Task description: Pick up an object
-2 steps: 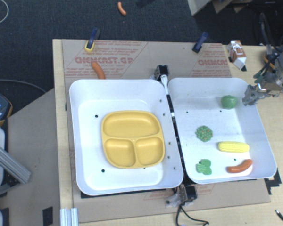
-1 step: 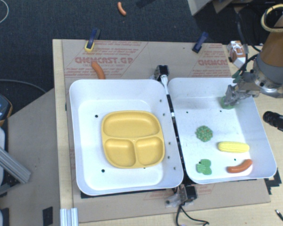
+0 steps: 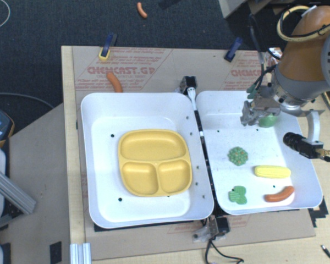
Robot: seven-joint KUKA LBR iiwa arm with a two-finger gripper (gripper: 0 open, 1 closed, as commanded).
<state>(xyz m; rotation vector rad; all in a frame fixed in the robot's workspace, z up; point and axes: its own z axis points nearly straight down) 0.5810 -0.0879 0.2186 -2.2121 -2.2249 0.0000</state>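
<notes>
My tool sits low at the far end of the right bin, over a pale green piece.

Nearest the camera in the right bin [image 3: 297,199] lie a green broccoli-like toy [image 3: 238,194] and an orange-red sausage [image 3: 279,194], with a yellow corn cob [image 3: 272,172] just beyond the sausage and a round green knobbly ball [image 3: 237,156] beyond the broccoli. In the left bin [image 3: 99,147] a yellow divided plate [image 3: 154,161] rests about mid-bin. Farther back, my tool [image 3: 255,116] is down near the right bin's far edge; a pale green object [image 3: 268,120] shows just beside it, touching or partly under it, and I cannot tell how far the tool is spread or whether it grips that piece. Beyond the bins, a second orange sausage [image 3: 115,82] lies on the tabletop [image 3: 154,65].
</notes>
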